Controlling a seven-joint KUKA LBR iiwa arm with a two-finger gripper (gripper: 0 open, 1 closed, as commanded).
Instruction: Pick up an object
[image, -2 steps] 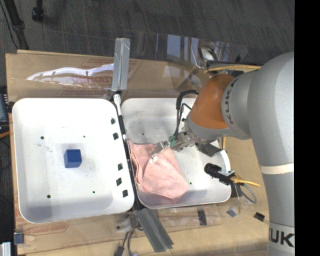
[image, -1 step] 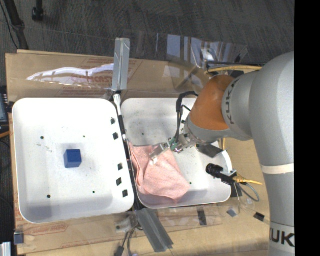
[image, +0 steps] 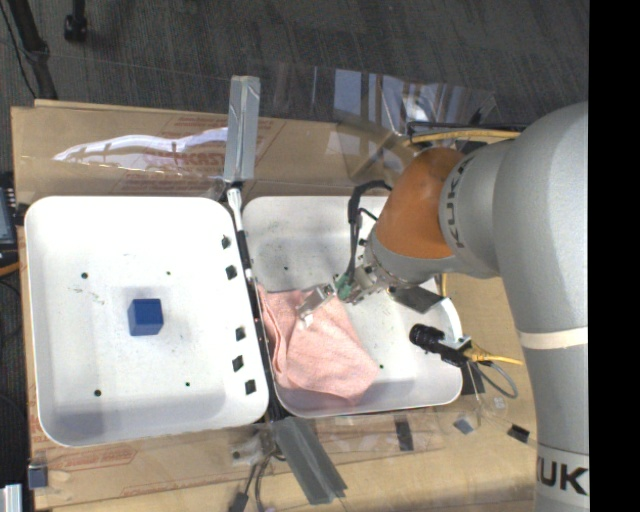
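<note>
a: camera view, near edge: pink cloth (image: 318, 350) heaped in right bin (image: 300, 235), front-left corner.
b: jaws?
a: gripper (image: 312, 308) touches cloth's top edge; grip state, cannot tell. farther left, blue cube (image: 146, 316) in left bin (image: 120, 225).

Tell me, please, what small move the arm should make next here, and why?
Probably a short descent onto the pink cloth. The gripper sits at the cloth's upper edge in the right bin, and no cloth is visibly between its fingers, so nothing looks grasped yet.
</note>
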